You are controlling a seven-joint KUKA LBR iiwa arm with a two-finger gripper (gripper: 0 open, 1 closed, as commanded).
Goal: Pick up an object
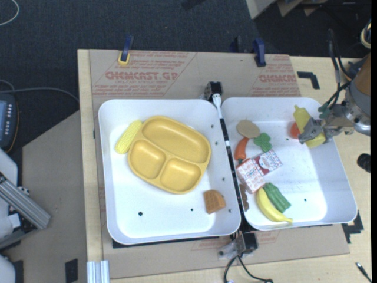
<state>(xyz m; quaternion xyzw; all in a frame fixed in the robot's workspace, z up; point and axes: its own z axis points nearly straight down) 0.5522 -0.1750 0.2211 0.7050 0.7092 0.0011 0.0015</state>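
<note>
Left bin: yellow divided tray, corn cob touching its left edge, brown piece near the bin's lower right. Right bin: toys clustered at left, bare floor at right. Yellow mustard bottle, upright-tilted near far wall. Gripper just beside it; grip state cannot be told.

Yellow mustard bottle lying at the far right of the right bin, beside something small and red. Gripper right at its near end.
</note>
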